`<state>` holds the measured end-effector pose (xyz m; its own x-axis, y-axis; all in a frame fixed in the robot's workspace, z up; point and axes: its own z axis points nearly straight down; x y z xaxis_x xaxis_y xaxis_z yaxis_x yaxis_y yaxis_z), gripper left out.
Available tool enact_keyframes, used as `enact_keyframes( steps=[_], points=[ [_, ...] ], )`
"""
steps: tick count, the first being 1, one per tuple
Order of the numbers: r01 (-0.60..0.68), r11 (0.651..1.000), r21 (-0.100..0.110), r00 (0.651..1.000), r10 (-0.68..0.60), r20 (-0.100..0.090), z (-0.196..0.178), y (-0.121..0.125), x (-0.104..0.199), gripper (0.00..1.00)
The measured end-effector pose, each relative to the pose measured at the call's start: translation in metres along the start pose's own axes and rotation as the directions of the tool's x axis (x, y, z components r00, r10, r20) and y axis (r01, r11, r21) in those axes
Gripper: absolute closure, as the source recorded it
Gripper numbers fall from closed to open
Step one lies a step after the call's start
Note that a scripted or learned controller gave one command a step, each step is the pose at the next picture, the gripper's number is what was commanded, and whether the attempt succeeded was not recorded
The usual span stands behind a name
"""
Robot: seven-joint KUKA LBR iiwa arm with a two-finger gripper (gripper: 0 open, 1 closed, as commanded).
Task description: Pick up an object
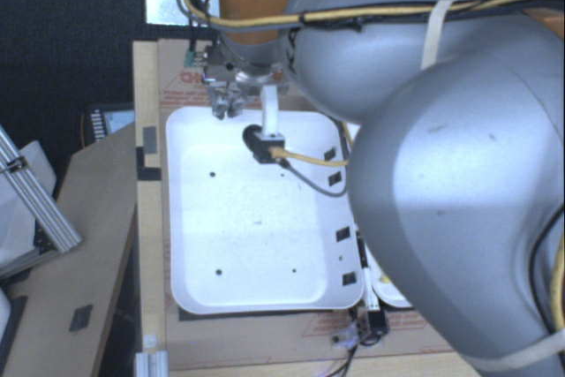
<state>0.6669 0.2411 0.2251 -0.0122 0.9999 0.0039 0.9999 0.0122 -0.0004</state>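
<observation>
white left bin (256,296) lies bare beneath the gripper (227,109), which hangs at its far rim, fingers drawn narrow on nothing. any object to pick likely sits in the bin hidden by the arm (441,146).

Red print on cardboard (181,84), illegible.

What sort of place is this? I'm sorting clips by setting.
Probably a robotics lab: a large grey robot arm reaches over a shallow white plastic bin on a cardboard-covered bench, beside aluminium framing.
</observation>
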Motion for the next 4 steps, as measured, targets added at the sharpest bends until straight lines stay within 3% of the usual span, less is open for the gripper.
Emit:
enact_keyframes(
  steps=[1,2,3,4],
  points=[
    [-0.007,1.000,-0.002,1.000,0.007,0.003,-0.002,0.002,-0.006,0.00],
    [-0.008,1.000,0.006,1.000,0.008,0.006,0.116,0.000,-0.008,0.00],
    [-0.005,1.000,-0.017,1.000,0.005,-0.002,-0.064,-0.004,-0.006,0.00],
    [-0.001,1.000,-0.005,1.000,0.001,0.002,-0.063,-0.005,-0.006,1.00]
  ],
)
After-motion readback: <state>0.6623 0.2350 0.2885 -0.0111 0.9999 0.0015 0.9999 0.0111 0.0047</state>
